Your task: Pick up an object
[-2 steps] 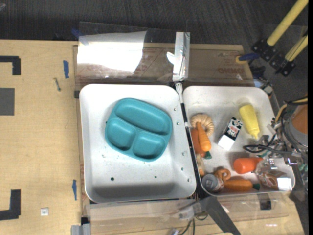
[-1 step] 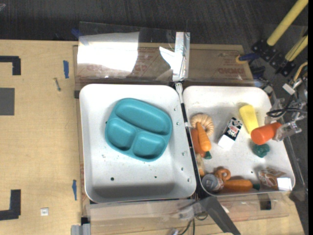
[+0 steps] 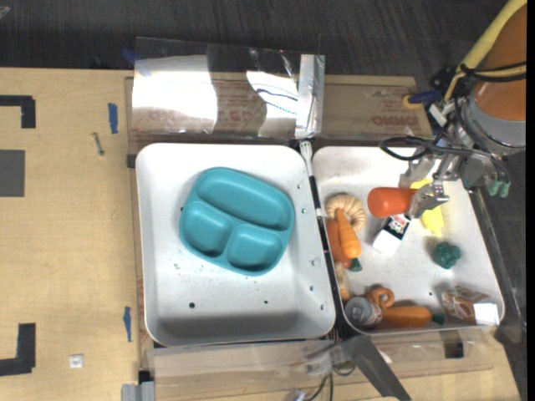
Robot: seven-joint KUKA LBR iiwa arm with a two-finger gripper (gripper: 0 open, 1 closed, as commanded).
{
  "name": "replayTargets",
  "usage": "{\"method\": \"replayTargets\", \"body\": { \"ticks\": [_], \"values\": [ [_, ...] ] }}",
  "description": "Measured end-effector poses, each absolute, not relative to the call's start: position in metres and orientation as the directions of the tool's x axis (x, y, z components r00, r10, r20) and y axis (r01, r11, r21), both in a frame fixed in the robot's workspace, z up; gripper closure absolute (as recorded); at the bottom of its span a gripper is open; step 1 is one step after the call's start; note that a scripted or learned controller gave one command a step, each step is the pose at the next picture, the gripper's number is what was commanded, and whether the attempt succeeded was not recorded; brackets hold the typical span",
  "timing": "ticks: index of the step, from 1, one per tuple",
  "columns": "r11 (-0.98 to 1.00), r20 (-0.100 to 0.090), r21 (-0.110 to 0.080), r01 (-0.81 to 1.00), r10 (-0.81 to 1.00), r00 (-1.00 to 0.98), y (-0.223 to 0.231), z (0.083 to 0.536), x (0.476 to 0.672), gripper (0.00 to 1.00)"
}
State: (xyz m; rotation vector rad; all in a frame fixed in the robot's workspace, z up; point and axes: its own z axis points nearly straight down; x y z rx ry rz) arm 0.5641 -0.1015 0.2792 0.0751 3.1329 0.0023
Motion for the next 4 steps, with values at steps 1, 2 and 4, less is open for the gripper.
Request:
{"method": "replayTargets", "body": {
  "ticks": [1, 2, 4],
  "values": [
    [1.000, 0.003, 0.002, -0.006, -0.006, -1.000, -0.066, 0.241, 0.580, 1.00],
    [0.998, -0.006, 0.001, 0.067, 0.067, -0.998, -0.055, 0.279, 0.669, 1.00],
    [0.938, -0.005, -0.001, -0.346, -0.346, -0.938, -0.064, 0.184, 0.636, 1.00]
  ]
}}
